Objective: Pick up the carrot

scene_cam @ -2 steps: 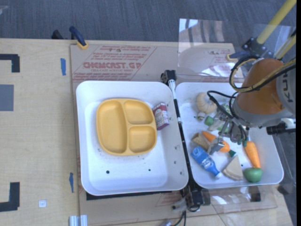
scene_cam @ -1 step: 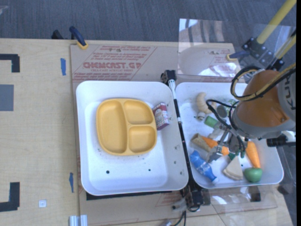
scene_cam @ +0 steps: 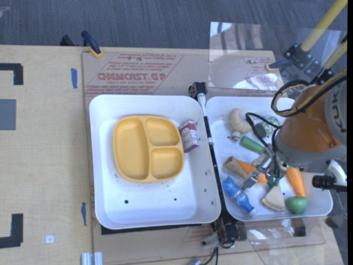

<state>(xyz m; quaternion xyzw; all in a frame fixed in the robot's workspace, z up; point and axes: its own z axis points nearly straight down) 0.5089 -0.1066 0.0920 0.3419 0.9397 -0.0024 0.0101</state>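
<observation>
The arm comes in from the right over the right bin (scene_cam: 325,206), its grey and orange bulk covering that bin's right side. The gripper (scene_cam: 262,173) sits low near the bin's centre; its fingers look slightly spread, w/ nothing clearly between them. Just below it lies a small orange piece (scene_cam: 251,169) on a slice of bread (scene_cam: 236,167).

The carrot (scene_cam: 296,182) lies near the bin's right edge, toward the front, tip pointing to the front wall, just right of the gripper and apart from it. Touching or nearly touching its tip is a green round item (scene_cam: 297,205) in the front right corner; a tan wedge (scene_cam: 273,199) sits just left. A blue bottle (scene_cam: 238,194) lies along the front left, a green tube (scene_cam: 251,144) and a beige peanut-shaped piece (scene_cam: 238,121) toward the back. Little free room around the carrot.

The left bin (scene_cam: 102,203) holds a yellow divided plate (scene_cam: 148,148) and a small red can (scene_cam: 189,136) by its right wall; its front strip is open.
</observation>
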